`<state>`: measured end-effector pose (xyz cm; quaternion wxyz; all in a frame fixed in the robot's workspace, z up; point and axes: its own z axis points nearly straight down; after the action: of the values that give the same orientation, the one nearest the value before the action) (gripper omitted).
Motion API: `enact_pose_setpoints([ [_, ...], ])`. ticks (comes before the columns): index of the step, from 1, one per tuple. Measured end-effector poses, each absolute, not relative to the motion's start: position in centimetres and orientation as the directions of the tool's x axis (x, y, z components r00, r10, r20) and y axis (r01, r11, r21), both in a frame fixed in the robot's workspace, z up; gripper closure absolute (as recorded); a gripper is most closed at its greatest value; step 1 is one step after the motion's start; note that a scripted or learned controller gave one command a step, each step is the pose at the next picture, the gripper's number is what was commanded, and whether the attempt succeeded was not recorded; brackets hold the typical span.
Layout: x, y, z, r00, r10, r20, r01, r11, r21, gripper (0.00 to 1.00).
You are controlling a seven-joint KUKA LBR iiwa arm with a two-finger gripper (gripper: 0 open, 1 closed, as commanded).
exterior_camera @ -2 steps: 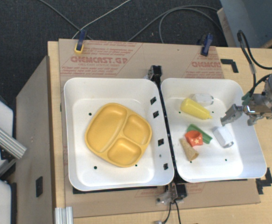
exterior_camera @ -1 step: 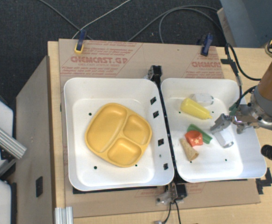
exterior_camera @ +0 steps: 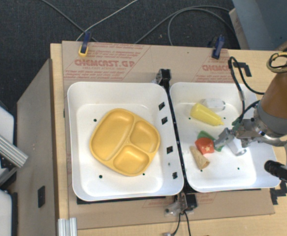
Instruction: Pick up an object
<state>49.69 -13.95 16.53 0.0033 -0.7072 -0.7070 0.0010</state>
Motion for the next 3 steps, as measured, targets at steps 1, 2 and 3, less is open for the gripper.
enact_pose_setpoints([
  [1, 48.9, -13.8, 10.5, 0.001, 1.000, 0.004, 1.000, -0.001, -0.007, 0.00],
  [2, 49.1, -13.8, 11.9, 0.001, 1.000, 0.002, 1.000, -0.001, 0.001, 1.00],
  [3, 49.2, -13.4, 16.2, -0.001, 1.000, -0.001, 1.000, 0.001, 0.004, 1.00],
])
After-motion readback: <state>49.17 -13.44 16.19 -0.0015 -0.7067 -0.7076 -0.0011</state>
